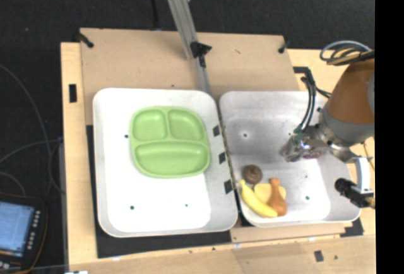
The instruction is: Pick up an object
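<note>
Setting: a plywood table (252, 45) on a dark floor, carrying two shallow white bins side by side; a slanted metal pole (180, 7) rises from behind them.

Nearest edge, right bin (265, 108), near corner. A cluster of small toy foods, touching or almost touching one another:
- Banana (254, 201): yellow, curved, long axis running diagonally from upper left to lower right, lying against the bin's near wall.
- Drumstick (276, 197): orange-brown, narrow end up, fat end toward the near wall, resting just right of the banana.
- Pale yellow piece (262, 190): partly covered by the drumstick; shape unclear.
- Brown round item (252, 173): small, dark, ball-like, just beyond the banana's upper tip.

Middle distance, right bin. End effector (297, 149): grey, at the end of the arm's orange-banded wrist (350, 99), sitting low over bare bin floor. Whether its fingers are spread or closed cannot be told; nothing can be made out between them.

Key relation: the food cluster lies toward the near-left of the end effector, near but apart. The brown round item is the closest candidate; the banana and drumstick lie a little farther on toward the near wall. A pick would likely call for a short shift toward the near-left corner and a descent. The crowding against the wall may hinder a clean grip.

Left bin (113, 203). Green plate (169, 142): three compartments, lying flat in the far half, well apart from the end effector.
</note>
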Motion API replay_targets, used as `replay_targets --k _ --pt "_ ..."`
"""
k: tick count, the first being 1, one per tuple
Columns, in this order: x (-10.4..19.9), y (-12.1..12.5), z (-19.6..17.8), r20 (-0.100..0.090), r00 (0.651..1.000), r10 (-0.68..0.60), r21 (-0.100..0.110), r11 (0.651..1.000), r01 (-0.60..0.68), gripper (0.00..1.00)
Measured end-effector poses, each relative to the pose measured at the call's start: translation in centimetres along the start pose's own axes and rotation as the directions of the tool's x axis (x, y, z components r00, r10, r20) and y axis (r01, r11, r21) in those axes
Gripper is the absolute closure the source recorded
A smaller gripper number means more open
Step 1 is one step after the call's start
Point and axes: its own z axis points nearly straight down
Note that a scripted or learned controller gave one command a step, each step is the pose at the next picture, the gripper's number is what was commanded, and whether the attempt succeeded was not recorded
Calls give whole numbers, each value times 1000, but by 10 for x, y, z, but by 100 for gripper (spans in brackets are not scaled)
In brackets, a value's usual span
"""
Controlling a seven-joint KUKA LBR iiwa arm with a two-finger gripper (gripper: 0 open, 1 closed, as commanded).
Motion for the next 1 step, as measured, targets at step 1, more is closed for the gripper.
replay_targets --k 1 --pt "3 5 -64 1 1000 -8 -3 1000 8 100"
